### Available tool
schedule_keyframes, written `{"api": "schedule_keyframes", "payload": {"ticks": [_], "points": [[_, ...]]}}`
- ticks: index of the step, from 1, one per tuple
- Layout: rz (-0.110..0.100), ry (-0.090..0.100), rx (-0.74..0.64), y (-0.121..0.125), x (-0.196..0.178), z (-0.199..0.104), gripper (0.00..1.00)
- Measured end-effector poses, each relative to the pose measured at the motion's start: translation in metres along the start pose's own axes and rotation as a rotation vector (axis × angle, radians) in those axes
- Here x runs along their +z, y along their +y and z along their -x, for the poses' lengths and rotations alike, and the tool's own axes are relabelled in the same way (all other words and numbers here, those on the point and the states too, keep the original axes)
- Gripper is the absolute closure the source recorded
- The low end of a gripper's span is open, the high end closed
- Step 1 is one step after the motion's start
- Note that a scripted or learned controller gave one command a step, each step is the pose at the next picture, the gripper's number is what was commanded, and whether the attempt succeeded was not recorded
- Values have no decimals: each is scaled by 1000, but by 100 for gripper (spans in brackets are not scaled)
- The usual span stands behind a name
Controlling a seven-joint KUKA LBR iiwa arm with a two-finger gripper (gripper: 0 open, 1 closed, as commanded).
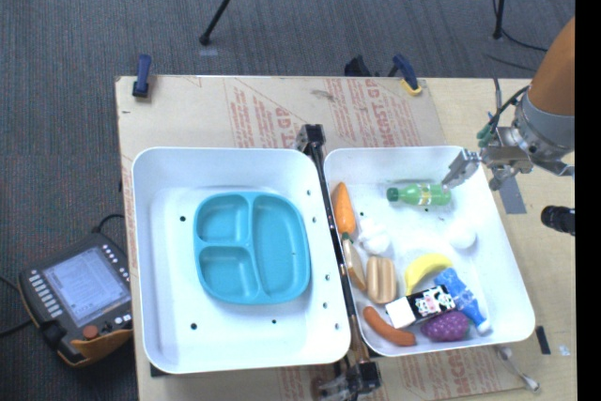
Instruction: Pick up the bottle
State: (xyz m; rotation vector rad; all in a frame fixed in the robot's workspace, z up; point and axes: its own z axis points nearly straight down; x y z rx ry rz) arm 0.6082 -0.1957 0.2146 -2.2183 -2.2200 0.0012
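Two bins: shallow white bins side by side on the counter [235,108], which is a board with red printing.
Floor, far left: a teach pendant [77,296] with a lit screen lies on the grey carpet beside the counter.
Left bin [155,202]: holds a teal divided tray [252,247] with three compartments, lying flat near the middle.
Right bin [512,277]: crowded with toy food along its left and lower parts.
Carrot [344,208]: orange, lying lengthwise against the left wall of the right bin.
Bread roll [380,278]: tan, below the carrot.
Sausage [388,327]: reddish, near the bin's lower left corner.
Bottle [419,194]: green, lying on its side in the upper part of the right bin — well apart from the pile below it.
Banana [428,269]: yellow, just above a black-and-white carton [422,305].
Grapes [447,326]: purple bunch beside the carton, with a blue package [462,289] touching them on the right.
Hand [462,170]: at the right bin's upper right, just beside the bottle's right end — fingers apart, nothing between them.
Arm [554,99]: grey with an orange band, entering from the right.
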Motion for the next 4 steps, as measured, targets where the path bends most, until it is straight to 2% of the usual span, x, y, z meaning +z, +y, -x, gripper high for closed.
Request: {"api": "schedule_keyframes", "payload": {"ticks": [1, 2, 3, 4], "points": [[-2, 1, 225, -113, 74, 7, 0], [-1, 3, 803, -132, 128, -11, 0], [-5, 5, 803, -132, 118, -11, 100], [1, 1, 846, -132, 3, -35, 100]]}}
